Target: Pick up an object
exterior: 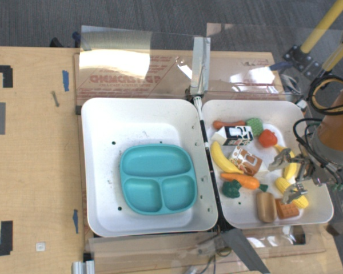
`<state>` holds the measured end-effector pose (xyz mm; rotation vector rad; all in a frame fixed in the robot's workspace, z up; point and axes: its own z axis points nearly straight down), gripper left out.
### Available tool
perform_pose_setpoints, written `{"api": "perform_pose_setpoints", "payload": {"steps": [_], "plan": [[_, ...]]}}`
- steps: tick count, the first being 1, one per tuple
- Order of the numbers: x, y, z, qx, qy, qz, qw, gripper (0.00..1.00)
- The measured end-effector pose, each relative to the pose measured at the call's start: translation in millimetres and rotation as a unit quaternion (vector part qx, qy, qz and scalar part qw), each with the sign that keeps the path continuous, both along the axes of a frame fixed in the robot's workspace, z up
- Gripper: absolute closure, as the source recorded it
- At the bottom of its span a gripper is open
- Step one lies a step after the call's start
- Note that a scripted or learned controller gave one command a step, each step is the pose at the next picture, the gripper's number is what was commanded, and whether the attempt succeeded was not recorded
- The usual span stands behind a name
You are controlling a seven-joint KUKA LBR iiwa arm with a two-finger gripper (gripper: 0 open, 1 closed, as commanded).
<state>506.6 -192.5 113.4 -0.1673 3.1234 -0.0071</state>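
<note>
The right bin (pixel 323 213) holds a heap of toy food: a banana (pixel 222 157), a carrot (pixel 242 181), a red tomato (pixel 267 138), a black-and-white carton (pixel 238 133), a brown bread roll (pixel 265 206) and yellow corn pieces (pixel 284 183). My gripper (pixel 286 177) hangs low over the right side of this bin. Its fingers stand apart, one near the upper corn piece (pixel 290 168) and one by the lower yellow piece (pixel 300 199). Nothing is lifted; the yellow pieces look to be lying on the bin floor.
The left bin (pixel 97 153) carries a teal three-compartment plate (pixel 158 177). A clear plastic sheet (pixel 131 67) lies behind both bins. Black cables (pixel 308 133) loop beside the arm's orange band (pixel 334 133) at the right bin's far edge.
</note>
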Motion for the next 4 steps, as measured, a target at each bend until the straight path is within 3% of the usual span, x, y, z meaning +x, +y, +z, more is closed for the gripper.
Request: {"api": "perform_pose_setpoints", "payload": {"steps": [1, 2, 3, 4], "plan": [[48.1, 52.1, -24.0, 0.0019, 0.000, -0.025, 0.9997, 0.00], [14.9, 70.2, -23.4, -0.0016, -0.001, -0.088, 0.9961, 0.00], [101.6, 40.1, -24.7, 0.0018, 0.002, -0.062, 0.9981, 0.00], [66.1, 36.9, -24.4, 0.0025, 0.002, -0.089, 0.9960, 0.00]]}}
